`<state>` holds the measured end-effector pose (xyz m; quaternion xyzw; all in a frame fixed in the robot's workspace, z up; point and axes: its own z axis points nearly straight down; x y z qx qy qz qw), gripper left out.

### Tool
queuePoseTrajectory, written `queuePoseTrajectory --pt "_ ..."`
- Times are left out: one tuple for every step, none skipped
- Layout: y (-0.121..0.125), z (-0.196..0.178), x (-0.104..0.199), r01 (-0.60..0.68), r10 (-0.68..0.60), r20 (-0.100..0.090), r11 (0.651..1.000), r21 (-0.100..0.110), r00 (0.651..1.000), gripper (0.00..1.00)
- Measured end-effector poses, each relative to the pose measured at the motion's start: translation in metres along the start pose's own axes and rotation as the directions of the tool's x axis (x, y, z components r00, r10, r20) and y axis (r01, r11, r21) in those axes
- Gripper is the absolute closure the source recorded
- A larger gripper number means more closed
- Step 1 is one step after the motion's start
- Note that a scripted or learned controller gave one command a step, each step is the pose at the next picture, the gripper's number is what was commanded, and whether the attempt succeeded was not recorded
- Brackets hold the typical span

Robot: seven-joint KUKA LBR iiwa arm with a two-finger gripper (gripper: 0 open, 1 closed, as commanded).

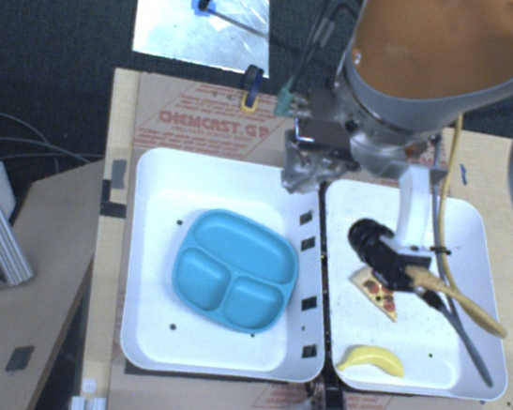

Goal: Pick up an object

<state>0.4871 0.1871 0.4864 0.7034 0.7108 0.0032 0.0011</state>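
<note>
Just the one overhead camera view here, so here's what I can get out of it.

The gripper [301,177] sits upper middle of the frame, right over the top end of the divider where the left bin [165,198] and the right bin [469,231] meet. Nothing is in it as far as I can see. Whether the claw is apart or together, I honestly can't tell. It's a dark, blurry clump and the big grey arm body crowds in from the upper right.

Candidates for the pick:
- **Blue tray [233,270]:** a blue three-compartment tray lying flat in the middle of the left bin.
- **Pizza slice [378,293]:** a little toy slice in the centre of the right bin.
- **Banana [372,360]:** a yellow one near that bin's lower edge, well apart from the slice.

My read is that we're at the approach stage, with no grasp made yet. The next move would be to shift off the divider, line up over one item and come down. The banana looks like the easiest bet, since it's out in the open. The tray is wide and flat, so probably an awkward grab.

Hard to make out:
- The slice's upper end is covered from this angle.
- The arm blocks the top of the right bin.
- I can't judge how high the gripper is above the bins.
</note>
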Motion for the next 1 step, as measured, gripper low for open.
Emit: queuePoseTrajectory --pt "-0.0017 0.0804 -0.0207 -0.012 0.012 0.005 1.0 0.011 1.0 1.0"
